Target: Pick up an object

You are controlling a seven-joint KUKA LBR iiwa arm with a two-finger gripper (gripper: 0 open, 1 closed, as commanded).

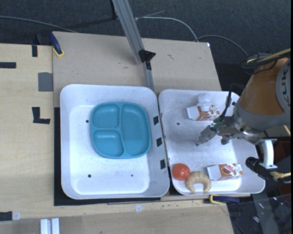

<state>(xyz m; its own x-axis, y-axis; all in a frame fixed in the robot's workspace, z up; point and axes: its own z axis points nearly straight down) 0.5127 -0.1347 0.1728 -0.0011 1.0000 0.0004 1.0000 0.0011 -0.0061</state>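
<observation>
While the arm (263, 96) reaches in from the right over the right bin (183, 101), its gripper (204, 136) hangs above the bare middle of that bin with its dark fingers pointing down and to the left; from where I stand I cannot tell whether they are spread or closed, and nothing shows between them. The things to choose from lie around it rather than under it. Along the near edge sit a small red tomato (181, 171), a tan croissant (199, 180) just beside it, and a little white carton with red print (224, 171) to the croissant's right. Toward the far side lies a second carton of the same kind (201, 112), with a white cap or lump (203, 99) touching its far end. The left bin (68, 130) holds a teal divided plate (120, 129). I would guess all of these are light toy pieces. The tomato looks smooth and round, so it may roll or squirt out of a pinch; the croissant is curved and knobbly, best taken across its thick middle. The cartons look stiff and flat-sided, the easiest to hold, taken across the narrow width. The far carton lies nearest the gripper and seems the likeliest target.
</observation>
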